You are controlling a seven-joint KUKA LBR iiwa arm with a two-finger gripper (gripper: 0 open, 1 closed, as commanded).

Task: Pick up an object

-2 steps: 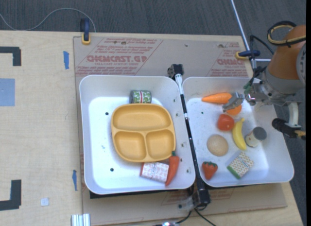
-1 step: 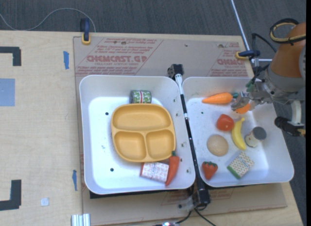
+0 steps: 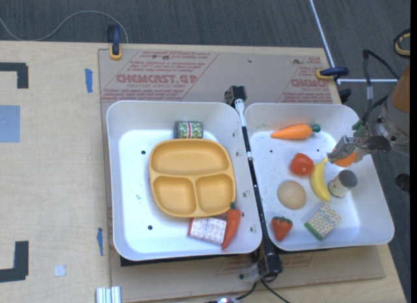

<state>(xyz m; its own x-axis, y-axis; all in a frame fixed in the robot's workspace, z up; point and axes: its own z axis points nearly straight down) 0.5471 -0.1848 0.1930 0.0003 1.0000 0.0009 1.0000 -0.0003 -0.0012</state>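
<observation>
tool (image 3: 345, 154) over right bin (image 3: 371, 230) | clenched on a small orange thing (image 3: 348, 159) | banana (image 3: 318, 180) just left below tool | carrot (image 3: 292, 132) farther left | tomato (image 3: 301, 164) left

You've got even, bright overhead light, soft shadows inside the white bins (image 3: 124, 184), and slightly soft focus overall.

A small orange object (image 3: 348, 159) sits at the pincer (image 3: 344, 152) tips, near the right bin's (image 3: 374, 227) three-o'clock wall, partly hidden by the fingers, so its shape is hard to tell. Just beside it at seven o'clock lies the yellow banana (image 3: 319, 181), curved and flat.
</observation>
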